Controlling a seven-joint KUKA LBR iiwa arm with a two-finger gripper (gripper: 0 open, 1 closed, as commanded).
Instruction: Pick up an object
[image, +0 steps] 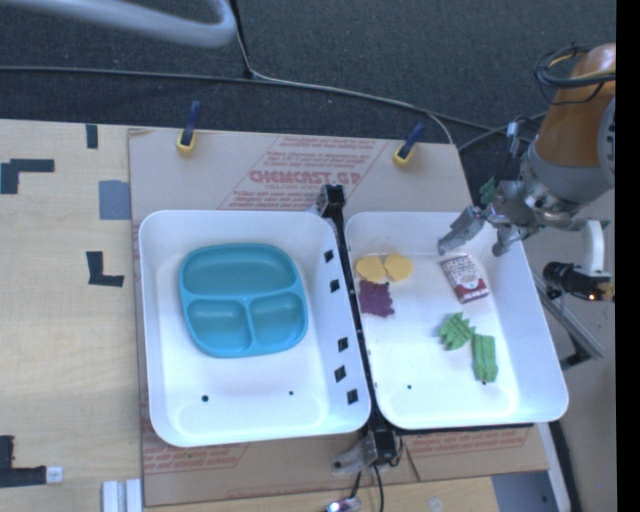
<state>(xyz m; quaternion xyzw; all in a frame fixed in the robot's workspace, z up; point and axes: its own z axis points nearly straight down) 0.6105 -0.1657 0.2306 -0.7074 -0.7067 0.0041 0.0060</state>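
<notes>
Red lettering on the cardboard (300, 175) looks like "CHEMCAST GP". In the right bin (520, 400), the red-and-white packet (465, 278) lies just below the gripper (480, 230), whose fingers are spread apart, holding nothing, above the bin's upper edge.

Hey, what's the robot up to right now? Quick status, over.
Hand open, holding nothing, above right bin's far edge. Red-and-white packet just below it, flat in bin. Green pieces and yellow pieces nearby, nothing blocking packet.
</notes>
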